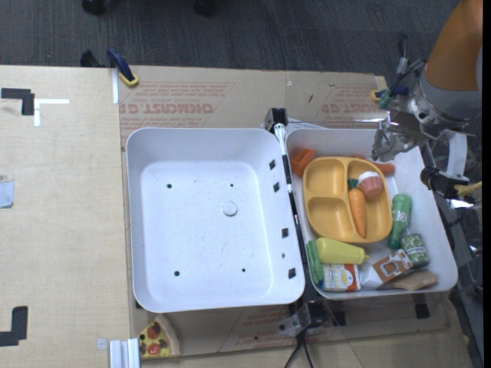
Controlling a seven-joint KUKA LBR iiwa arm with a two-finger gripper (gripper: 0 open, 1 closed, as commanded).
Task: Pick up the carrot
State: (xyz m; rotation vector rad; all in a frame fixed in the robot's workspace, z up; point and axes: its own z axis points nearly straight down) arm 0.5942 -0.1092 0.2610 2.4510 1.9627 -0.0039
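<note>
My tool (389,146) hangs over the far right corner of the right bin (441,228), just past the far rim of the yellow divided plate (326,198). From this slanted view its metal tip is a small dark tangle against the white wall of the bin, and I cannot tell whether it stands apart or together. I see nothing caught in it, and I cannot tell whether it touches the bin wall or hovers above it. My arm (453,60) comes in from the right, the orange band showing at the top corner.

The carrot (357,210) lies in the plate's right-hand compartment, lengthwise, its green top toward the far side and its point toward the near rim. It is apart from my tool, nearer the camera and to the left of it. Beside the carrot's top sits a small pink and white toy (370,183), touching or nearly touching it.

Around the plate in the same bin lie a green bottle (400,213), a yellow squeeze bottle (339,251) along the near side, a small carton (341,277) and an orange piece (303,159) at the far left corner. The left bin (153,282) sits beside it on the bench (54,228).
</note>
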